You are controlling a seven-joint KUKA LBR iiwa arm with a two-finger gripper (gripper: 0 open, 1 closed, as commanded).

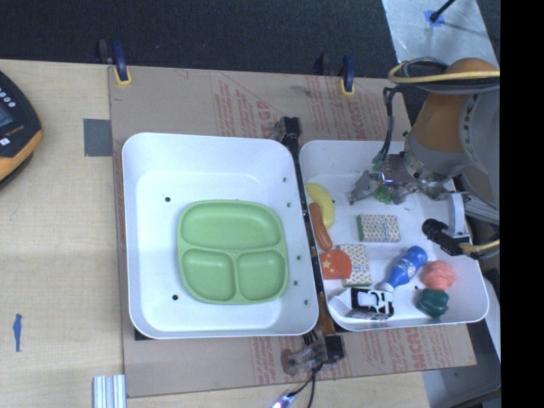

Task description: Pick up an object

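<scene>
My gripper hangs over the back of the right bin, and its fingers look spread open. A small green thing lies just under it; nothing shows clamped between the fingers. In the same bin lie a yellow banana-shaped piece, a red-orange sausage shape, a small patterned box, a red piece, a blue bottle, a pink ball, a dark green piece and a black-and-white item.
The left bin holds a light green divided plate. The arm's grey body and orange band cover the right bin's back right corner. A yellow-and-black device sits at the bench's left edge.
</scene>
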